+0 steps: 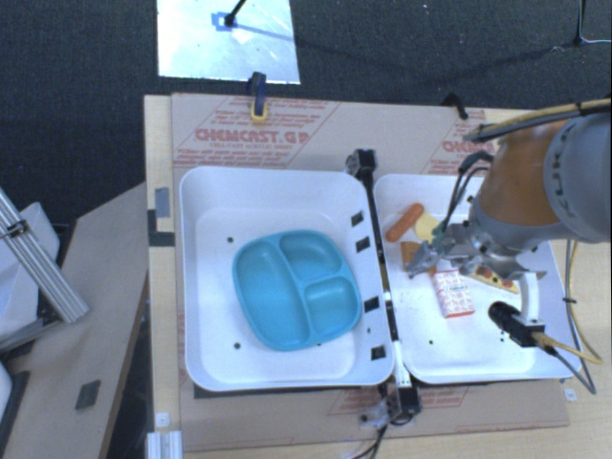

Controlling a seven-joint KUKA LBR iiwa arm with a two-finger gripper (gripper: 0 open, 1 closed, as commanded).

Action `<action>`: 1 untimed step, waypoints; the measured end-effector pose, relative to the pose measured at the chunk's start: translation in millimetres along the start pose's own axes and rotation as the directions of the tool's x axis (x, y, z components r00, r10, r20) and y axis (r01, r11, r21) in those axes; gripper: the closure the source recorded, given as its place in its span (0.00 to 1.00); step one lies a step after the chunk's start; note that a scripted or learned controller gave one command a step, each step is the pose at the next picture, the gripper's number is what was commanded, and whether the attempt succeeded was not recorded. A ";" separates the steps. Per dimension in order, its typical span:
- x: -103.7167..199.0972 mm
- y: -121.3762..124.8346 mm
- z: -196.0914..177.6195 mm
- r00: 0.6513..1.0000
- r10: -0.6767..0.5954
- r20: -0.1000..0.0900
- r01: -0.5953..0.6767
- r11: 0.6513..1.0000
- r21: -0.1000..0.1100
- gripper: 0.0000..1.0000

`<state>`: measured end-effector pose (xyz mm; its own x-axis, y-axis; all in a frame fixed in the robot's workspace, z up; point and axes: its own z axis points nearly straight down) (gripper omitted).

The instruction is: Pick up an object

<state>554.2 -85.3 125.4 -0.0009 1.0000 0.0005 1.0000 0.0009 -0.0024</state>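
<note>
Gripper (421,261) low in right bin (459,361), among small items.
Orange hot-dog-like toy (404,222) and red-white patterned packet (453,293) lie close beside it; finger state cannot be told. Risk: crowded items, so a close may nudge neighbours, catching nothing.

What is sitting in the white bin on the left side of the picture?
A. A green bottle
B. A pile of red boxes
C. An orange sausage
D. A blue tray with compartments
D. The left bin holds a blue divided tray with three compartments; the small items, such as the orange sausage-shaped piece and the red-and-white packet, lie in the right bin instead.
</note>
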 end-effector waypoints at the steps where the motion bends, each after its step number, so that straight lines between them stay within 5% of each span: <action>1: -0.2 1.9 -13.2 1.000 -0.001 0.001 0.001 1.000 -0.006 1.00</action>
<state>556.1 -85.5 138.6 -0.0021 1.0000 -0.0003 1.0000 0.0021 0.0032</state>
